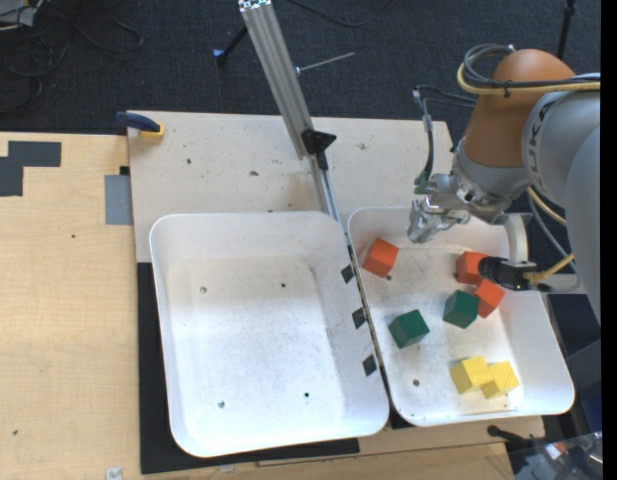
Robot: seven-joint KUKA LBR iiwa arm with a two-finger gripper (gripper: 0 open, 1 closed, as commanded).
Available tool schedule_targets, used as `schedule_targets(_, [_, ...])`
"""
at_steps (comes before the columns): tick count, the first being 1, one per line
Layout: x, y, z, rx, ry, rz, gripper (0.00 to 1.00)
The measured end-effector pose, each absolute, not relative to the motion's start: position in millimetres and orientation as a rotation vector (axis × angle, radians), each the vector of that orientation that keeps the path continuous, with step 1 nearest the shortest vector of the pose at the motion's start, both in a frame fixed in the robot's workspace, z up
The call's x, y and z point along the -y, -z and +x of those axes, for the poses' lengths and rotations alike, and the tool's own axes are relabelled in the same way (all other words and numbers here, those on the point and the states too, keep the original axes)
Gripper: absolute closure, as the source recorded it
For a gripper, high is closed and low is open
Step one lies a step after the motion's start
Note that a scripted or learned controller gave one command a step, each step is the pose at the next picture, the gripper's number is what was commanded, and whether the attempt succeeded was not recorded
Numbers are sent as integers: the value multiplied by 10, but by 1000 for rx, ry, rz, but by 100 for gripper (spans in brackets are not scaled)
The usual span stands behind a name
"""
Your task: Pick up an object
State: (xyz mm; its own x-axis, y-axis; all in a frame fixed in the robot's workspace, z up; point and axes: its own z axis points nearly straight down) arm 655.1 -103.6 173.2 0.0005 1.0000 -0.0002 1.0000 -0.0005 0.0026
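**Op:** I have the gripper (425,230) over the far end of the right bin (548,393), near its back wall. I can't tell from this angle how it's set; nothing I can see is held in it.

**Obs:** What's closest?

**Op:** The orange cube (381,258), just below and left of the tool, sitting alone near the divider. Two more orange blocks (479,280) touch each other by the right wall, with a green cube (461,308) against them. Another green cube (409,327) sits mid-bin, and the yellow blocks (484,376) cluster at the near end.

**Obs:** How will it handle?

**Op:** I judge it light, rigid, probably foam or wood, not fragile. Flat faces should grip well. It's turned at an angle to the bin, so I'd align across two opposite faces, at mid-height.

**Obs:** Left bin (188,258)?

**Op:** Not my concern here.
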Motion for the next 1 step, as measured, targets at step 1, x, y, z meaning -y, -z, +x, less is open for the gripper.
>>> schedule_targets(1, [1055,-2266,6559,-2220,-4,2218,100])
